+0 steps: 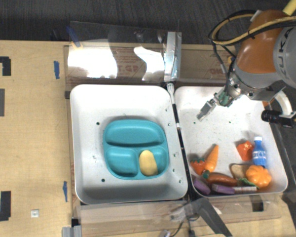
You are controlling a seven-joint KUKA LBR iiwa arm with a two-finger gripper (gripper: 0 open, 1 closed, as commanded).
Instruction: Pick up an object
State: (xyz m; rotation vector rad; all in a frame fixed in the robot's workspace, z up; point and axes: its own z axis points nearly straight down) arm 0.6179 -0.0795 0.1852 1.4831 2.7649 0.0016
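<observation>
toys heaped along the near edge of the right bin (281,181) are my targets, while on the left a yellow potato (148,162) sits in the teal tray (119,137). my gripper (207,108) hovers over bare bin floor, holding nothing; whether the jaws are spread i cannot tell. i judge this the approach step: next, move toward the carrot (212,156) and descend. partial lettering "uk" shows on the arm.
</observation>
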